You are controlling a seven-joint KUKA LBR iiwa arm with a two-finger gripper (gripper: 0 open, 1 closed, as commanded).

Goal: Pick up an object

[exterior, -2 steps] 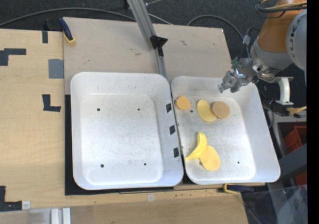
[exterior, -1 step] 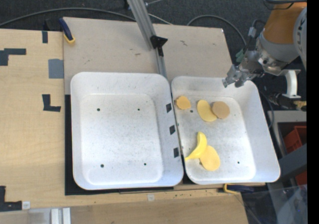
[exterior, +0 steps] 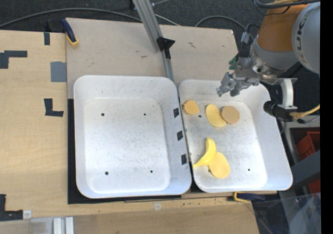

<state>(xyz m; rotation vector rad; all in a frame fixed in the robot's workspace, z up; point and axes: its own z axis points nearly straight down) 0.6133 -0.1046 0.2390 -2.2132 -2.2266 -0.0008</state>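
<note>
Camera view, left to right: the wooden bench [exterior: 31, 124] carries dark tape marks [exterior: 50, 107] along its left part. A blue-and-yellow clamp [exterior: 69, 32] sits at the upper left of the grey board. The left bin [exterior: 125, 85] is speckled with dark spots. A slanted aluminium rail [exterior: 145, 9] crosses the board from the top and ends at a black bracket [exterior: 165, 43] just above the seam between the 2 bins.

The right bin [exterior: 270, 160] holds 5 yellow and tan objects. A small orange-yellow piece [exterior: 191, 107] lies near its upper left corner. A yellow oval piece [exterior: 214, 116] touches a round tan disc [exterior: 231, 114]. Lower down, a banana-shaped piece [exterior: 207, 153] touches a yellow oval [exterior: 220, 166].

The gripper [exterior: 229, 88] hangs over the upper edge of the right bin, above the tan disc and apart from it. Nothing is visible between its fingers; how far they are spread cannot be determined. The arm [exterior: 286, 25] stands at the far right.
</note>
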